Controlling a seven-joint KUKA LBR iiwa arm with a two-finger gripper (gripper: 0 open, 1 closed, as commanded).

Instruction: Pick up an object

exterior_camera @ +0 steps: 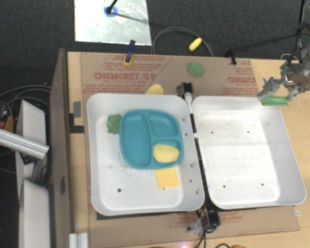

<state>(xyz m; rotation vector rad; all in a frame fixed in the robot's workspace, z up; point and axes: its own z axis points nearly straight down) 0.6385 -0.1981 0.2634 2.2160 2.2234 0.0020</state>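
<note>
Camera view looks down on two white bins, and the teal divided plate (146, 138) in the left bin (101, 190) serves as the landmark. It is a rounded, glossy plastic plate with three compartments: one long section on its left and two smaller ones on its right. In the lower-right compartment sits a smooth yellow lemon-shaped piece (166, 153), pale and slightly shiny. Touching the plate's upper-left edge is a small green leafy piece (113, 123), crinkled like lettuce. Just below the plate, on the bin floor, lies a flat yellow square (167, 179) like a cheese slice, its top edge tucked against or under the plate rim; which of the two cannot be told.

To the right of the plate, across the divider, is the right bin (279, 190), its floor marked with faint dark smudges. Far to the upper right of the plate, beyond that bin's back corner, is the gripper (275, 93), with a small flat green object (275, 101) at its fingertips. The fingers look closed in around it, though the parts are small and blurred, and the arm above is cut off by the frame edge.

Behind the plate, on the cardboard, rest a yellow rounded piece (155, 90) partly hidden by the left bin's rim, a green knobbly ball (196, 68) and a small yellow object (195, 44) by a cable.
</note>
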